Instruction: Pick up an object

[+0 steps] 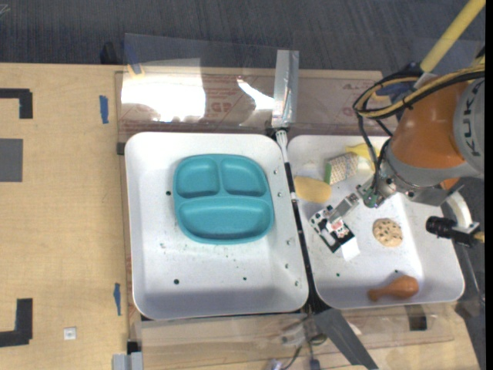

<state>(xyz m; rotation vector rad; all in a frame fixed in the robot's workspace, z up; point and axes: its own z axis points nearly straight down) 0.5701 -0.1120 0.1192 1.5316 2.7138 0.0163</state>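
The right bin holds several small objects. A pale yellow wedge lies near its left wall, and a green and yellow packet sits at the back. On the right lies a round cookie, with a brown pear-shaped object at the front. My gripper hangs low over the bin floor, just below the yellow wedge and left of the cookie. Its two white fingertips stand apart, open, with nothing between them.
A teal divided plate lies in the left bin. The grey and orange arm covers the right bin's back right corner, with cables looping above it. A ridge separates the two bins.
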